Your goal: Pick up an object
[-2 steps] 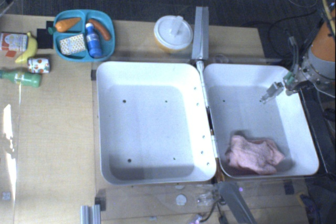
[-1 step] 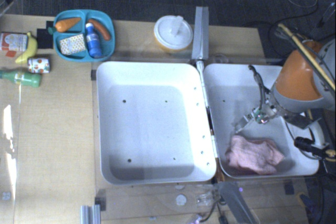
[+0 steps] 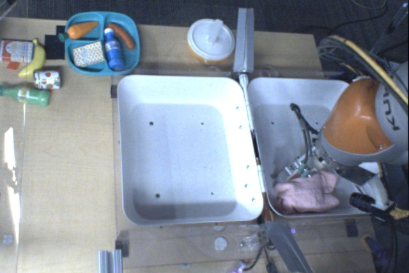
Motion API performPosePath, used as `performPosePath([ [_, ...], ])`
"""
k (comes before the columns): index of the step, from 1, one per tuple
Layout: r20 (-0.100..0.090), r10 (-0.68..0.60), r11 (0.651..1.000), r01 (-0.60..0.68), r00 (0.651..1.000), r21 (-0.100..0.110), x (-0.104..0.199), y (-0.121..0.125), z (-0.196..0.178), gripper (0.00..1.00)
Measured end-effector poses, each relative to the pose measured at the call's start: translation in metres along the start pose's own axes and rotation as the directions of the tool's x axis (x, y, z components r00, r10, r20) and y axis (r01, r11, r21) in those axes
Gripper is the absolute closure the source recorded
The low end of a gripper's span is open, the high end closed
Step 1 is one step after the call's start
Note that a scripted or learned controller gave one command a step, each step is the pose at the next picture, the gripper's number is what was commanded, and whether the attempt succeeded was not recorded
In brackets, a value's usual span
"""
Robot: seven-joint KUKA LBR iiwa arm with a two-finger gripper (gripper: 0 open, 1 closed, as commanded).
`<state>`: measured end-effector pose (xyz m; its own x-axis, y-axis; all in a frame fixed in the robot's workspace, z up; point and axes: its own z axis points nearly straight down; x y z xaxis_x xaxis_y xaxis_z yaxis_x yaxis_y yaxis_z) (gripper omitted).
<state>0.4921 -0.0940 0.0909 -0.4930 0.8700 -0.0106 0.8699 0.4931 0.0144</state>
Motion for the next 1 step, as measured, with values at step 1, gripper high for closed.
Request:
performPosePath([
  [1, -0.002, 0.443, 0.897, -0.443, 0.897, 0.003, -0.0305, 0.0333, 0.0015, 0.00],
])
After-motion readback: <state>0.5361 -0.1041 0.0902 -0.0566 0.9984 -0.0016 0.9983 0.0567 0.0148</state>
